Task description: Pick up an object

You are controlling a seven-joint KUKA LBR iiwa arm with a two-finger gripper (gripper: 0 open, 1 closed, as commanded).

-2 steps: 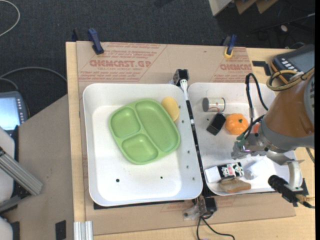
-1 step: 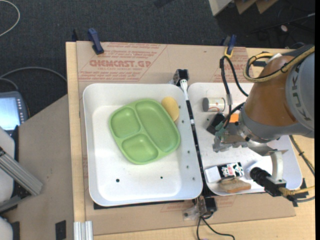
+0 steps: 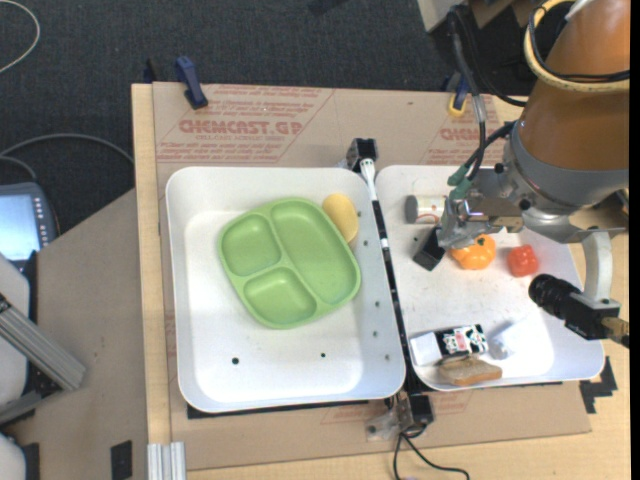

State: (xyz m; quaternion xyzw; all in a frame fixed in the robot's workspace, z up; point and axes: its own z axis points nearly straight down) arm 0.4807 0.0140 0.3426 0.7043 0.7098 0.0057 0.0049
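Gripper is low in the right bin, directly over the left edge of the orange object, with the red object just right. Grip state: cannot tell. Target sits slightly right and nearer; needs a small shift that way.

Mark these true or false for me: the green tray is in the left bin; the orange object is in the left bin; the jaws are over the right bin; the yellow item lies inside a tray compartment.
1. The green tray lies in the left bin. True.
2. The orange object is in the left bin. False: it lies in the right bin.
3. The gripper is over the right bin. True.
4. The yellow item lies inside a tray compartment. False: it sits beside the tray's rim.
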